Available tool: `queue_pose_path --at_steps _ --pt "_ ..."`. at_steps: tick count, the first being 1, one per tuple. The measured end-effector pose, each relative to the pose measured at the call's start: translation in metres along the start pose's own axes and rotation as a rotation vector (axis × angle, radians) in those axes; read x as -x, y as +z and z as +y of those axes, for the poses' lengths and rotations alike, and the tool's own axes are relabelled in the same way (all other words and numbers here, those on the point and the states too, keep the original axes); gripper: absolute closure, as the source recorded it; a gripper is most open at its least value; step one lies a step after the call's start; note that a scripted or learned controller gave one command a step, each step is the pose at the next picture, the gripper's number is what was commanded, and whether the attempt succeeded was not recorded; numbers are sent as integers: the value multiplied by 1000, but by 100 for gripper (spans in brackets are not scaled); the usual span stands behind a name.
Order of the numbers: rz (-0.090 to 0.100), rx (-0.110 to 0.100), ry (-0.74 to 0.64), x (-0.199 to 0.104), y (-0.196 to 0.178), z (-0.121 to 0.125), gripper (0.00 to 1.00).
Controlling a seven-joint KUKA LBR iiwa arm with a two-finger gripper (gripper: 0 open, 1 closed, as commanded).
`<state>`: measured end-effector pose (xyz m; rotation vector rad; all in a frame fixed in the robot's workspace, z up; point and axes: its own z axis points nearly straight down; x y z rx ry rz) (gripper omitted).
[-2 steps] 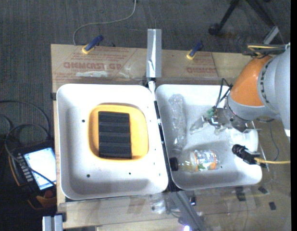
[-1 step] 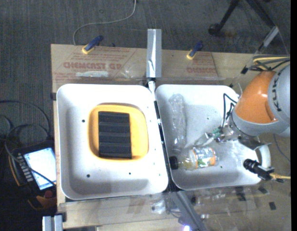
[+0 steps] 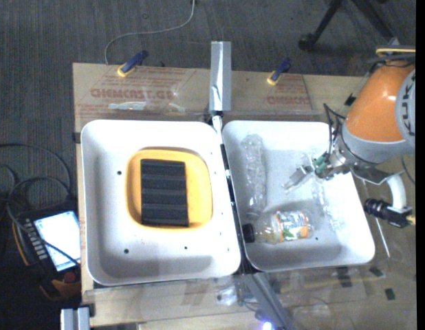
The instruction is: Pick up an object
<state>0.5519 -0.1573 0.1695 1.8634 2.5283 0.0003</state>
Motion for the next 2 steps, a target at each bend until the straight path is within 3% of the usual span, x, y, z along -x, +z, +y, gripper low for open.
queue_pose_path --at_steps 1,2 --pt "-3 5 -126 -25 76 -41 0" --pt "15 15 138 15 78 -19 0"
